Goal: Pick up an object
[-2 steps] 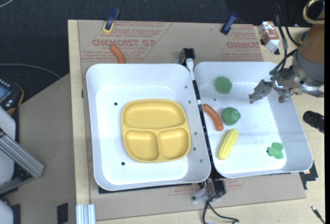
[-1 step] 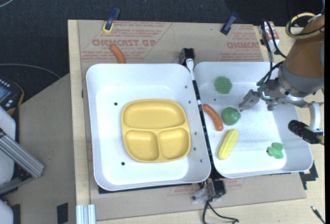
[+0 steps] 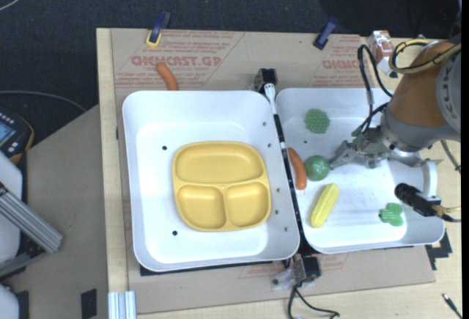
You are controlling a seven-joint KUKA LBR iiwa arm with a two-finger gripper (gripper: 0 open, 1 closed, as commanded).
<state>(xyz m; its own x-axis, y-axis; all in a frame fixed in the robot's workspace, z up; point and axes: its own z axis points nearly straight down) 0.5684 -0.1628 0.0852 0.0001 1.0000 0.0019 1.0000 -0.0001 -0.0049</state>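
Observation:
My gripper (image 3: pixel 344 151) hangs over the right bin (image 3: pixel 366 237), just right of a small green ball (image 3: pixel 316 166). Its fingers stand open and nothing is between them; the lower fingertip nearly reaches the ball. An orange sausage-shaped piece (image 3: pixel 297 168) lies against the bin's left wall, touching the ball's left side. A yellow corn cob (image 3: pixel 324 204) lies below the ball. A textured green round piece (image 3: pixel 316 120) sits toward the back of the bin. A green leafy piece (image 3: pixel 392 215) rests near the front right corner.
The left bin (image 3: pixel 146 163) holds a yellow divided plate (image 3: pixel 220 184). An orange piece (image 3: pixel 168 76) lies on the cardboard behind the left bin. A black cable and connector (image 3: pixel 414 200) hang off the arm over the right bin's right side.

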